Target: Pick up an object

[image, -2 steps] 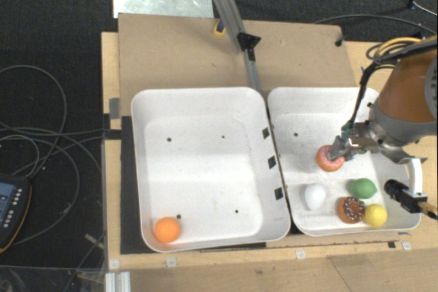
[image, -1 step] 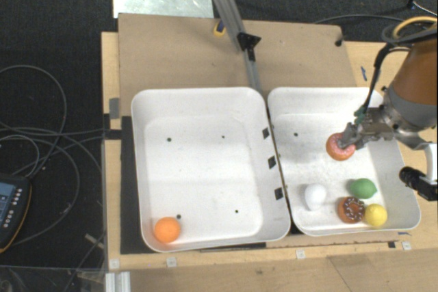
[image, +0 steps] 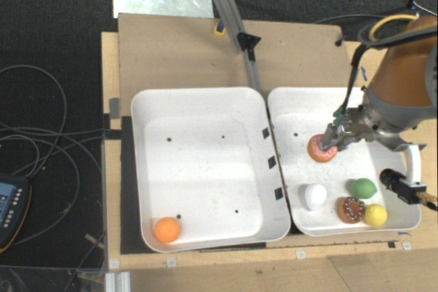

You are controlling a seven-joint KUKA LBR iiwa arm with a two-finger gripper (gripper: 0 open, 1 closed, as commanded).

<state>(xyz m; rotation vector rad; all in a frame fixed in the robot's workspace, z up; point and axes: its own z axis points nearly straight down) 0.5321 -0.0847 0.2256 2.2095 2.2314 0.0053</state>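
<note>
From my feed, the far left is dark carpet strewn with looping black cables [image: 41,140], and a dark handheld control pendant [image: 12,205] lies at the frame's left edge. Next comes the tan cardboard-topped bench [image: 178,51], with a grey metal pole [image: 229,7] slanting across its upper part. The left shallow white plastic bin [image: 205,106] holds a single round orange ball [image: 167,230] in its near-left corner. Black clips sit along the seam where the two bins meet. In the right white bin [image: 294,106] I see a pink frosted ring doughnut [image: 321,148] near the middle, and closer to me a white round ball [image: 315,195], a brown sprinkled doughnut [image: 351,209], a green oval object [image: 362,187] and a yellow ball [image: 375,215] clustered together. The two-finger gripper [image: 335,138] sits down at the pink doughnut's right rim; I cannot tell whether its fingers are apart or closed on it.
</note>
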